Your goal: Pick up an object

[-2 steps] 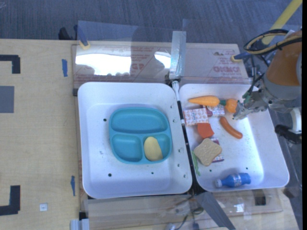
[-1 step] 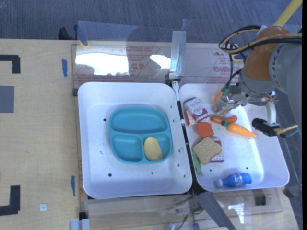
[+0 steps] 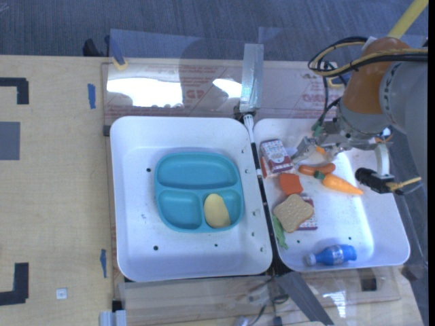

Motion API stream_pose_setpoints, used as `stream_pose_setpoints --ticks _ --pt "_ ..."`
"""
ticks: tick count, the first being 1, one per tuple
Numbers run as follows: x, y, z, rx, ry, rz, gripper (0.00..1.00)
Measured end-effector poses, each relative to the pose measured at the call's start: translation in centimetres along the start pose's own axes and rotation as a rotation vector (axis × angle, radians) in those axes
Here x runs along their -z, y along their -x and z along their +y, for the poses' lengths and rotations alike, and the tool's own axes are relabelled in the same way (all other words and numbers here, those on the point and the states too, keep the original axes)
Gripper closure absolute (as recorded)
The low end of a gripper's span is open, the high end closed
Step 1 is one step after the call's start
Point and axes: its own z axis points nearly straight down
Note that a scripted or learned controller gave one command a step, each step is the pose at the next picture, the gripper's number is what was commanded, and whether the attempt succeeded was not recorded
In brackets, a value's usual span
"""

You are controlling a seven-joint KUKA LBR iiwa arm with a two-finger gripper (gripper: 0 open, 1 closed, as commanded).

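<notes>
Right bin (image 3: 380, 246) is where the action sits: a small orange carrot (image 3: 342, 184) lies on its floor, with a shorter orange-red sausage-like piece (image 3: 317, 170) just beside it, and the end effector (image 3: 314, 145) hovers directly over that cluster. Whether it's released or clenched, I cannot tell; the metal parts blur together at this angle, and nothing shows as gripped. Close by, a red-and-white carton (image 3: 275, 155), a flat red block (image 3: 290, 183), a slice of brown toy bread (image 3: 294, 212) resting on a small packet, and a blue plastic bottle (image 3: 332, 255) near the front wall. Over in the left bin (image 3: 129, 182), a teal divided plate (image 3: 194, 178) holds a yellow lemon-like piece (image 3: 216, 210). The risk, as I judge it: these pieces are crowded, so a descent could pinch two at once or knock the rounded carrot aside, and it would roll free.
</notes>
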Motion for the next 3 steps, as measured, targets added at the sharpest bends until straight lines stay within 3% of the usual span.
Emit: stream_pose_setpoints --ticks 1,2,3 --pt "-0.5 5.8 -5.2 0.075 0.016 -0.003 0.00" --pt "0.7 5.9 -5.0 0.074 0.023 -0.007 1.00" --pt "0.6 5.8 -5.1 0.074 0.021 -0.006 0.00"
